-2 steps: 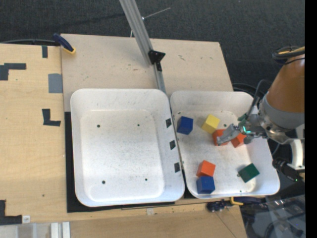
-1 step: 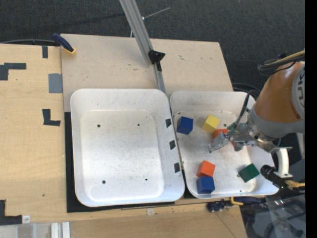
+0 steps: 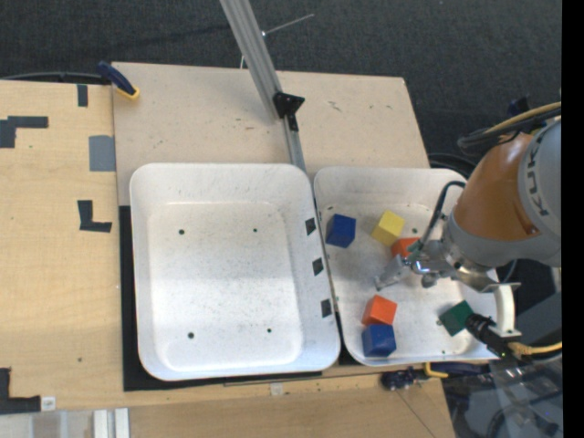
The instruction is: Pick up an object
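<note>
On the far left I see the pale wooden bench top (image 3: 55, 208) with some dark tape marks on it, and near its back edge lies a small blue and yellow clamp (image 3: 119, 79). A long grey metal bar (image 3: 255, 48) comes down at a slant from the top and ends at the place where the two bins meet.

The left shallow white plastic bin (image 3: 151, 199) has only small dark dots on its floor. Just beside it, touching along the side, stands the right shallow white plastic bin (image 3: 351, 179), and all the blocks are in this one.

In the right bin, going from the left: a blue cube (image 3: 340, 230) is in the back part, and toward the front an orange cube (image 3: 380, 311) sits just behind a second blue cube (image 3: 378, 340), the two touching or almost touching. A yellow cube (image 3: 390, 225) is to the right of the first blue cube. Just in front of it there is a small red-orange block (image 3: 402, 247), partly hidden by the metal gripper (image 3: 412, 263). The gripper is low over the bin floor, right at this block. Whether its fingers are released or clenched I cannot tell, and I cannot see any block between them.

Further right a dark green block (image 3: 455, 318) lies near the front right corner of the bin. The grey arm with its orange band (image 3: 497, 194) comes in above from the right side.
</note>
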`<state>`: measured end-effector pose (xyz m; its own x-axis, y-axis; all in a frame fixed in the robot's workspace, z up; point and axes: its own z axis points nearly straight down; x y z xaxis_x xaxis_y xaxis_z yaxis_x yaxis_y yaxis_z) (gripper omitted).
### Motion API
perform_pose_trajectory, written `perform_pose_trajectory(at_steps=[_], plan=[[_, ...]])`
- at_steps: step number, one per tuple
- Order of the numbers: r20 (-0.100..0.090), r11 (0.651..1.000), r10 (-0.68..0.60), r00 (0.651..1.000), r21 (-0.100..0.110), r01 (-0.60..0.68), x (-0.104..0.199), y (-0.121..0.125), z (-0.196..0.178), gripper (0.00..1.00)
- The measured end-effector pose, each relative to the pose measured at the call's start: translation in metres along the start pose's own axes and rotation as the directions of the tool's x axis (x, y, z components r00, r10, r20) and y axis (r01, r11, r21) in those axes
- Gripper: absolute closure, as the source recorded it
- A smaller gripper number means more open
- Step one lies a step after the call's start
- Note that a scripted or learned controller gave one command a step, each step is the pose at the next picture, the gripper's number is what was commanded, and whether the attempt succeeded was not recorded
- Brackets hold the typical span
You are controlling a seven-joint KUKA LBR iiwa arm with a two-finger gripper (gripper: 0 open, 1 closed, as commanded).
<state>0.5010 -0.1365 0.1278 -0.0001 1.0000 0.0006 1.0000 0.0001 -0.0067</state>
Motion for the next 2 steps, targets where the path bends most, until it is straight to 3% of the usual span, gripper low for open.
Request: perform_pose_trajectory(at_steps=[1,2], plan=[[0.001,1.0,-0.001,1.0,-0.003,0.001,0.001,0.0,0.037,0.0],[-0.001,1.0,-0.001,1.0,-0.002,0.001,0.001,-0.001,0.027,1.0]])
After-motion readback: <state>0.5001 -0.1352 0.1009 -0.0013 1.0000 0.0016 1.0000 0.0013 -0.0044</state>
